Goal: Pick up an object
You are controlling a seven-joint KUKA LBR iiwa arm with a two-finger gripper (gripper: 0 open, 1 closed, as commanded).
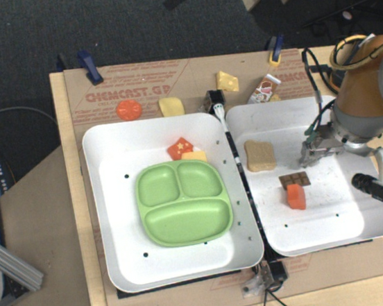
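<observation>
The right bin holds a tan bread slice, a small brown block and an orange-red block just below it. My gripper hangs over the same bin, right of the bread slice and up and to the right of the brown block. It stands apart from all three, and I see nothing held in it. The grey arm with its orange band comes in from the right edge.
In the left bin lies a green divided plate, with a red starred piece and a yellow piece behind it. Past the bins on the board lie an orange piece, two yellow pieces and a small carton.
</observation>
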